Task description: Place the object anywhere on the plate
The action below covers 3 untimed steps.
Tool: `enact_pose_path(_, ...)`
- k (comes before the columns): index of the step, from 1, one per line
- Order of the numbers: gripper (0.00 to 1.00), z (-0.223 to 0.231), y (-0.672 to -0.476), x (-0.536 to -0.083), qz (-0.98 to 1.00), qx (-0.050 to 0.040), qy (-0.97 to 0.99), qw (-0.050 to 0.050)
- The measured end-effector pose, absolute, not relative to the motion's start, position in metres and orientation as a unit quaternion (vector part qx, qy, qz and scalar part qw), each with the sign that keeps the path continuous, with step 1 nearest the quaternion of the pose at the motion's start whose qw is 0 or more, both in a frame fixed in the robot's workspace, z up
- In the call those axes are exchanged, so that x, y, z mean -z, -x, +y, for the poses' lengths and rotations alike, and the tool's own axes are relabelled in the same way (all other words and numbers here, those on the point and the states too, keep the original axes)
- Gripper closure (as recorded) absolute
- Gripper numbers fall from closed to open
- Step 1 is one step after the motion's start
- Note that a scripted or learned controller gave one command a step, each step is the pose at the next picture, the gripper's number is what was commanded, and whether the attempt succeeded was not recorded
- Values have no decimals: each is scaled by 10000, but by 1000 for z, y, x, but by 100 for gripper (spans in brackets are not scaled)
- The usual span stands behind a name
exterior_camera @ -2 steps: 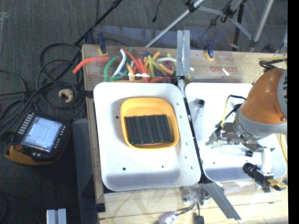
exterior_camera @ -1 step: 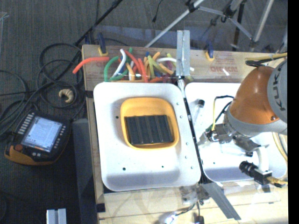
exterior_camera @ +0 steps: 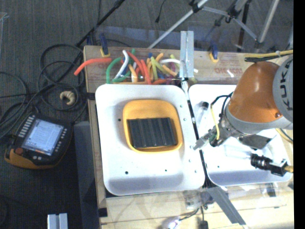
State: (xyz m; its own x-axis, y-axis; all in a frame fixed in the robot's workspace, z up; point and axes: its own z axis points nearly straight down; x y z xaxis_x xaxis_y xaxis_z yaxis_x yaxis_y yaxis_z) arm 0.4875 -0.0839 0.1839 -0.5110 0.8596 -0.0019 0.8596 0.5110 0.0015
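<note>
With the dark ridged block [exterior_camera: 152, 132] lying flat mid-plate on the yellow plate [exterior_camera: 129, 109], we judge our gripper [exterior_camera: 206, 141], right of the plate, jaws' state untellable, should lift away without nudging it.

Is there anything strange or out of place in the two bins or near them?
Nothing looks spilled or broken. The yellow plate lies flat in the left bin with a dark ridged object resting squarely on it. Behind the bins, colourful tubes lie in a loose tangle.
</note>
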Motion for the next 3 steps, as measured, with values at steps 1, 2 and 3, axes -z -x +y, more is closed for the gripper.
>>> enact_pose_path(1, 100, -71, -535, -184, 9359, -6, -3522, 6)
enact_pose_path(2, 0, -71, -535, -184, 9360, -11, -3521, 5)
enact_pose_path(3, 0, 33, -565, -184, 9359, -8, -3522, 2)
